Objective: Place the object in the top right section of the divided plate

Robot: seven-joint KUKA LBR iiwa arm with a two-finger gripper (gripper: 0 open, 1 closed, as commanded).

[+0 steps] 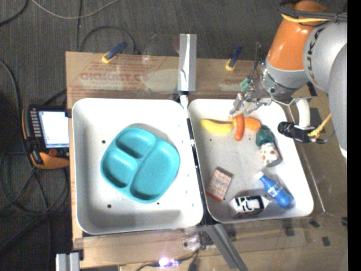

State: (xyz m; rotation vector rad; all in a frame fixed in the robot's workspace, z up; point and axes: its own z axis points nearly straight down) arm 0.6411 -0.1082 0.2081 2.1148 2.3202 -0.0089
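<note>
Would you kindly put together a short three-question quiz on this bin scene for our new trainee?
1. True or false: the turquoise divided plate lies in the left bin.
2. Which thing lies nearest the gripper? A) blue bottle B) orange toy carrot C) black-and-white item
3. Fill in: the yellow banana lies in the ____ bin.

Key: 1 true. 2 B; the carrot sits just below the gripper, beside the banana. 3 right.
</note>
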